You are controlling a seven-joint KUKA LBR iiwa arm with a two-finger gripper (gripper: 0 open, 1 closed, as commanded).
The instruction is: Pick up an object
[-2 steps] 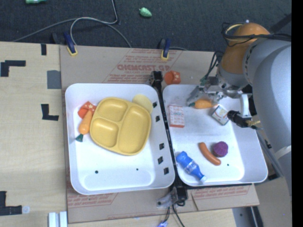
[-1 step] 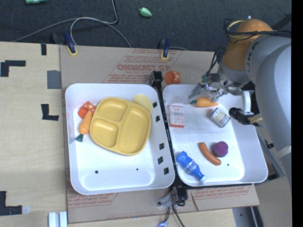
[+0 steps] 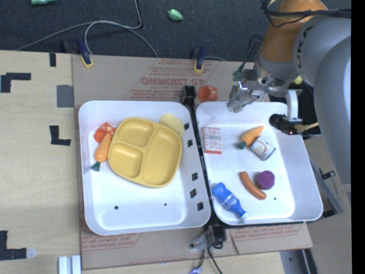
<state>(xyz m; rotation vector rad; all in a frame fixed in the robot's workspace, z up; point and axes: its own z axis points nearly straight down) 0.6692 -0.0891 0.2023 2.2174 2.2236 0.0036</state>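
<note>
Dark carpet floor [image 3: 114, 4], cardboard-topped bench [image 3: 165, 81]

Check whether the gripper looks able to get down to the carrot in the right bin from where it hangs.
Probably yes. The gripper hangs over the right bin's far edge, and the carrot lies uncovered just in front, though a small can touches it.

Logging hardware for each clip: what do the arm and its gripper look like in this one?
The arm is bulky, with smooth light grey casing and a rounded orange band above the wrist. Thin black cables loop around that band. Below it sits a small gripper of bare silvery metal, angular and far narrower than the arm, with dark fittings at its base.
</note>
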